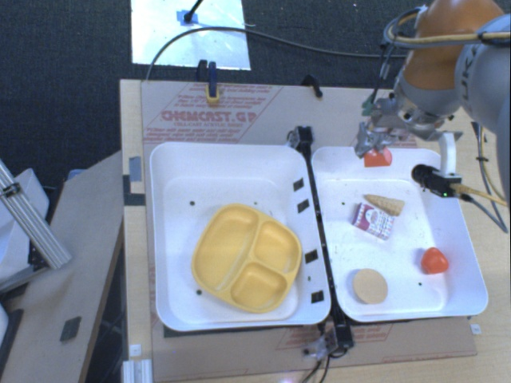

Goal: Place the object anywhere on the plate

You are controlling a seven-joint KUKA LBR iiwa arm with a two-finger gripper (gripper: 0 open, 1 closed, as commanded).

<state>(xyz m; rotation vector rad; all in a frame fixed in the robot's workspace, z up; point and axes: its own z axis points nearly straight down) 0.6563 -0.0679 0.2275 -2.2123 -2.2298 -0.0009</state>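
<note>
Carpet, dark and speckled, fills the upper left of the frame, and we see a pale square sheet (190, 21) lying on it near the top edge, with a black cable curving down from it toward the bench. At the far left a slanted metal rail (32, 222) sits beside the light wooden bench (92, 238), whose top carries a clear panel printed with red lettering.

Moving right, we come to the left bin (231, 162), a shallow white tray. The yellow plate (247, 257), with three compartments, lies in its lower middle, tilted a little against the bin's edges; white floor shows on every side of it, widest along the top and left. A black divider strip (311, 214) runs between the two bins from upper middle to bottom centre.

In the right bin (463, 254) we find a tan wedge (384, 204) just above a small pink-and-white packet (374, 220), nearly touching it. A round tan disc (370, 286) sits near the bottom rim, and a red-orange ball-like piece (433, 260) lies toward the right wall, well apart from the others.

At the bin's upper rim the gripper (375, 146) hangs from the grey arm with its orange band (451, 34) in the upper right corner. A small orange-red block (378, 158) sits right under the fingertips at the rim; we cannot tell whether the fingers grip it or how wide they stand.
</note>
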